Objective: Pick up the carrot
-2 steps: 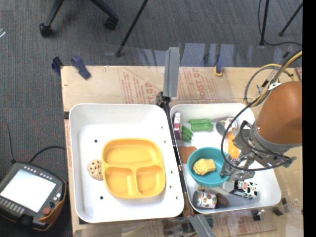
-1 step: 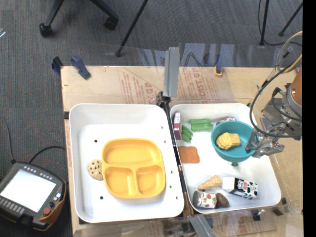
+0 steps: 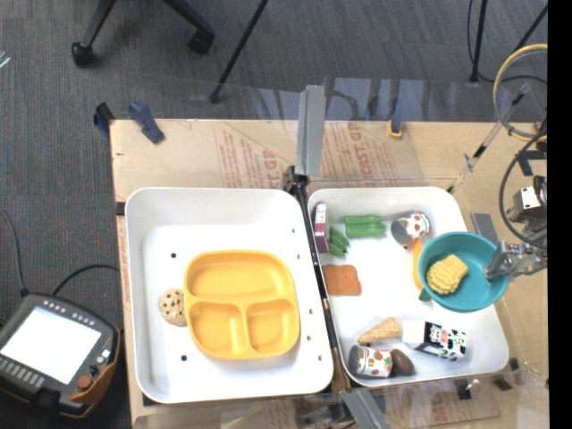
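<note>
The carrot (image 3: 417, 257) shows as a thin orange strip in the right bin (image 3: 393, 195), pressed against the left side of a teal bowl (image 3: 474, 295). Most of it is hidden by the bowl. The bowl holds a yellow corn-like piece (image 3: 447, 273). My gripper (image 3: 506, 264) is at the bowl's right rim, about a bowl's width to the right of the carrot. Its metal end overlaps the rim, and I cannot make out whether it touches or grips it.
The right bin also holds green beans (image 3: 362, 227), a small can (image 3: 412, 227), a brown square (image 3: 342, 281), a tan wedge (image 3: 380, 332), a cow-print carton (image 3: 442, 338) and another can (image 3: 371, 361). In the left bin (image 3: 152, 213) are a yellow divided plate (image 3: 241, 304) and a cookie (image 3: 172, 307).
</note>
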`<state>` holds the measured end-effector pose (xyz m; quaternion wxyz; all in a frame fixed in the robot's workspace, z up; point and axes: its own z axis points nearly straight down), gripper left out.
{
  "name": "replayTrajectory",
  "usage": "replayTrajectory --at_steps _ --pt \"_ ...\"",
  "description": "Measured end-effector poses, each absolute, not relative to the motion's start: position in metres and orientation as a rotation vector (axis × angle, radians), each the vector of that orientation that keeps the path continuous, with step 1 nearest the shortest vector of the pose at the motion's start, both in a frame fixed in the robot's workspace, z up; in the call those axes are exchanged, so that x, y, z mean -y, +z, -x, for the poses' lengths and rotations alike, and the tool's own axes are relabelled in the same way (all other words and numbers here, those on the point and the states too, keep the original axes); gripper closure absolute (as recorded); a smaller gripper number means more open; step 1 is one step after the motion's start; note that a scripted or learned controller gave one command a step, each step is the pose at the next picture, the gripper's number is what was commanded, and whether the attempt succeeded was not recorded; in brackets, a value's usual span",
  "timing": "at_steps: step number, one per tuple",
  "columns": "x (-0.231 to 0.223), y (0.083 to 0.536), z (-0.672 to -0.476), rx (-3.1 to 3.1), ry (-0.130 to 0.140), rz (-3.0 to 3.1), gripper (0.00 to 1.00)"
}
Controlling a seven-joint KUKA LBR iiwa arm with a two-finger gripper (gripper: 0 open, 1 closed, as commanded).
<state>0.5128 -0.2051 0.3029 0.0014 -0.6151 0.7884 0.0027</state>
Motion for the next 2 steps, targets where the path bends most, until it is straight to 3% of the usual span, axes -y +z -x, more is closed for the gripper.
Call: replayTrajectory --at_steps 1,2 --pt "0.210 0.260 -0.476 -2.200 0.013 2.239 1.00" --pt "0.191 0.234 -0.477 -1.790 0.015 2.578 1.00"
